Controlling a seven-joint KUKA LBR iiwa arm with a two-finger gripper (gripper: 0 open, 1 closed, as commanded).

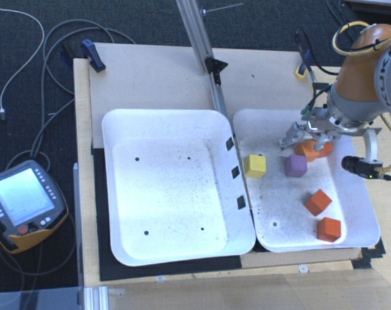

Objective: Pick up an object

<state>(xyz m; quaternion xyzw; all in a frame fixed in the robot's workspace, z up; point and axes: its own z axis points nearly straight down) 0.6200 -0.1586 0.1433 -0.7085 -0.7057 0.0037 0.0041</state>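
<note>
Camera view, looking down on the bench at a slant, has the arm (370, 70) reaching in from the right and the gripper (310, 136) low over the back of the right bin (266, 123), just above an orange piece (313, 150) that its metal parts partly cover. I cannot tell how the claw stands, and nothing can be seen held in it, so no grasp can be claimed. Touching or just beside that orange piece, toward the front left, sits a purple cube (296, 166); a yellow cube (255, 165) lies near the bin's left wall, and two more orange blocks, one (318, 201) in the middle and one (329, 228) by the front rim, lie well apart from the gripper. The left bin (118, 124) is white and speckled. My judgement is that the step in hand is the descent onto the orange piece. The next move calls for centring on it without nudging the purple cube, closing firmly, then lifting straight up.
</note>
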